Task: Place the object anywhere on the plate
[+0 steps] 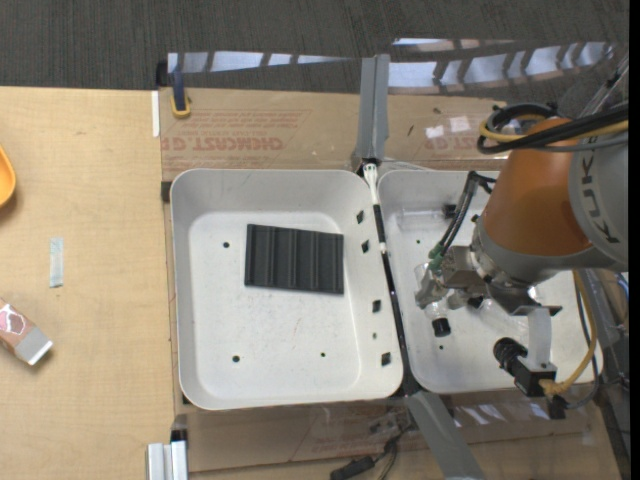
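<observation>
Cardboard-covered bench w/ two white bins; dark ribbed plate [295, 259] lies flat in left bin [200, 358]. Arm's gripper [440, 293] sits low over right bin [400, 203], jaw state can't tell, object not made out. Prob. pick step; next needs lift & carry left to plate

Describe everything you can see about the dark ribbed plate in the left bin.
The dark ribbed plate is a flat rectangle, dark grey to black, with raised ridges running across its short side. It looks like matte plastic or rubber. It lies flat on the floor of the left bin, towards the far side, slightly turned. Nothing rests on it, and it touches none of the bin's walls. The gripper hangs over the right bin, away from it.
</observation>
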`<state>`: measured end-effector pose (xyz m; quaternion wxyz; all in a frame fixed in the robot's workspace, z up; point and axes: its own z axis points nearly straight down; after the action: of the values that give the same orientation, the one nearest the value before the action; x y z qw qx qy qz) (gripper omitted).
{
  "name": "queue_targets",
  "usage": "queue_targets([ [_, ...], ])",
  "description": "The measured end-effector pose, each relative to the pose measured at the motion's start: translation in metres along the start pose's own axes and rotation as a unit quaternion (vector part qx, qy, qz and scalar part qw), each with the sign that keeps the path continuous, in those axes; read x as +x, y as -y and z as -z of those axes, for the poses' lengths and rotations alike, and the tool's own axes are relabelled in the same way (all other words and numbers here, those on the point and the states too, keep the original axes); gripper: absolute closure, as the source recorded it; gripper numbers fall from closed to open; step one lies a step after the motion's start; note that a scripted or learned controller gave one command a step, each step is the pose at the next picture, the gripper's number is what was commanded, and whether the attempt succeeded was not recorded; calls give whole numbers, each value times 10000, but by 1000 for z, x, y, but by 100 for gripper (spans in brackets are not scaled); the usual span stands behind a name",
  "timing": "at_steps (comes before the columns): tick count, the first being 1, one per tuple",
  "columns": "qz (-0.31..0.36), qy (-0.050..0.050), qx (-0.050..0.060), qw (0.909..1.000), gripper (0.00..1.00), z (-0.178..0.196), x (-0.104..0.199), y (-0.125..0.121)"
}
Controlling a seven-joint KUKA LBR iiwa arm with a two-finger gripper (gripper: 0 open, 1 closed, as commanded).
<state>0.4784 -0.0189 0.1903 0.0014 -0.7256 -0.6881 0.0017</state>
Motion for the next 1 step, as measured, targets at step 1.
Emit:
queue_targets([
  [1,-186,6,-4,9998,100,0,67,5],
])
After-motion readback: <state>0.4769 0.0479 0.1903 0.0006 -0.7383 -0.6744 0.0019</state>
